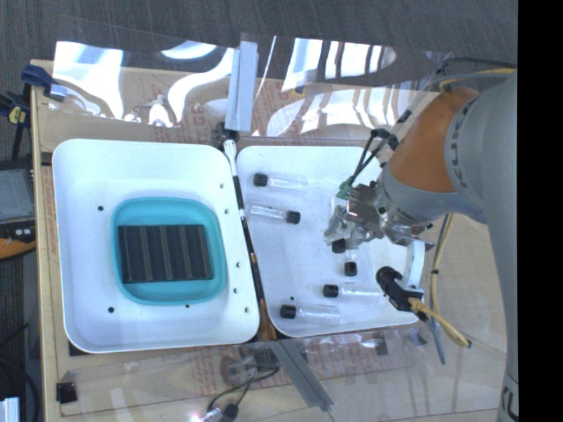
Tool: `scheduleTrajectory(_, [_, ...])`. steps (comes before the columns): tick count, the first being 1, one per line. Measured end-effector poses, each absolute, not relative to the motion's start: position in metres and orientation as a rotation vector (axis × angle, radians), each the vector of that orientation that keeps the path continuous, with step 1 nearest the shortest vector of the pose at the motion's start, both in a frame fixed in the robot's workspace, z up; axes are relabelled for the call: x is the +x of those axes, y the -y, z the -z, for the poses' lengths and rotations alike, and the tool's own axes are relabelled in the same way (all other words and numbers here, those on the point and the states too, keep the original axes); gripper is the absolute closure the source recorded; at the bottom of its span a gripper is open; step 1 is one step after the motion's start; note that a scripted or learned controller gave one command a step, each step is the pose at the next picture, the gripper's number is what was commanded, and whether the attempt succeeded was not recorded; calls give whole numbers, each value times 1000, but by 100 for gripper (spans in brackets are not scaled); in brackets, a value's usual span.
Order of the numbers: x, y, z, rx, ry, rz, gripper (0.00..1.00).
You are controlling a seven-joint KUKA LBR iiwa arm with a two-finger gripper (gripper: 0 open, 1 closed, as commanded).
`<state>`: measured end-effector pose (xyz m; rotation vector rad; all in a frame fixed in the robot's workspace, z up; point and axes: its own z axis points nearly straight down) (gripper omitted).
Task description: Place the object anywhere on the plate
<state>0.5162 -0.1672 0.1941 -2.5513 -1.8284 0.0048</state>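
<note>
Two white bins sit side by side. Left bin (79, 236) holds a teal plate (167, 250) w/ dark ribbed centre. Right bin (303, 161) has several clear tubes w/ black caps, e.g. one (274, 181) near top, another (303, 310) near bottom edge. Gripper (341, 236) hovers low over right bin's middle, a black-capped tube (339, 246) just at its tip; grip state: can't tell.

Two white bins (75, 236), one teal plate (167, 222), about five black-capped tubes (274, 183)
</note>
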Motion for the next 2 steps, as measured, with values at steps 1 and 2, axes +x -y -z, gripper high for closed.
scheduleTrajectory(1, [524,64,-190,-2636,1699,-7,100])
scheduleTrajectory(2, [550,-21,-191,-2593,1766,-4,100])
